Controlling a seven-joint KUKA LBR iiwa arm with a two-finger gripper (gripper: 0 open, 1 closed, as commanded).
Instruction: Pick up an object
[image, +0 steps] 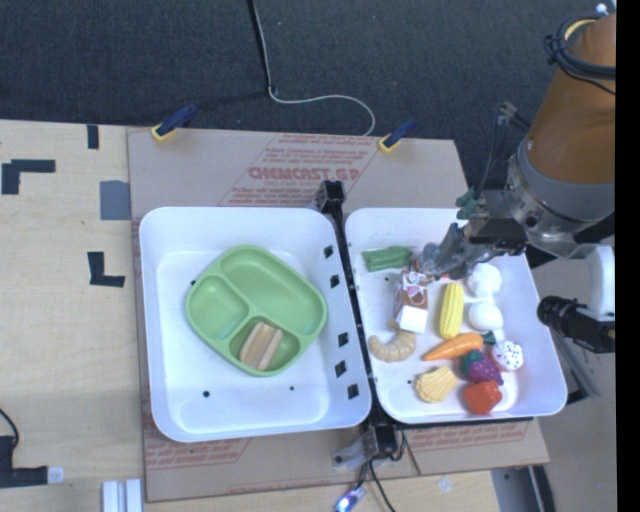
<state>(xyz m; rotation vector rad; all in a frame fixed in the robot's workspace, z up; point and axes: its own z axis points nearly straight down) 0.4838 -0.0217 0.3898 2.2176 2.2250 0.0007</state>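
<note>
We see the grey robot arm with its orange band (575, 100) reach in from the right; its dark two-finger gripper (440, 262) hangs low over the far part of the right white bin (545, 390); the tip is dark and blurry, so we cannot tell how it is set or if it holds anything. It sits just above a small brown and white toy (413, 289) and just right of a flat green toy (387, 258).

The right bin is full of small toy foods to pick from; there is a yellow toy corn cob (451, 308), a white cube (411, 319), two round white balls (485, 300), a tan toy croissant (393, 346), an orange toy carrot (452, 347), a purple toy bunch of grapes (482, 367), a red toy tomato (481, 397) and a small yellow lumpy toy (435, 384).

The left white bin (170, 400) holds a green plastic plate with three parts (255, 308); a tan toy bread slice (261, 344) lies in the near part of it.

Both bins rest on a brown cardboard sheet (240, 170); red letters on it look like "CHEMCAST", but they are faint. A yellow and blue clamp (174, 122) and another (397, 134) grip its far edge. The sheet lies on a pale wood bench (60, 330) with black tape marks (25, 173); a thin white cable (310, 98) runs over dark carpet (120, 50) beyond.
</note>
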